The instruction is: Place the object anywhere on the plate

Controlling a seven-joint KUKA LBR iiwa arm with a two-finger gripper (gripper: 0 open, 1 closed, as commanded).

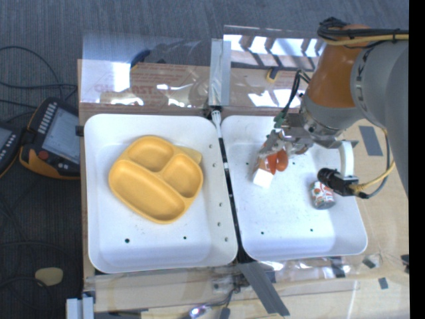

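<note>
Gripper (273, 153) above one red-white object (271, 167); one plate (156, 178).

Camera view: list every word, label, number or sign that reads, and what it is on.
No text reads clearly.
Small red-and-white can in the right white bin: printed label, too blurred.
Black-and-orange handheld pendant on the floor: lit screen, too small.
Red-and-white object under the tool: no legible marks.

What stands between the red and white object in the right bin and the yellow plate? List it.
Only the two bins' raised rims, meeting between the red and white object under the gripper and the yellow plate in the left bin. Nothing else lies between them; the small can sits off to the right.
</note>
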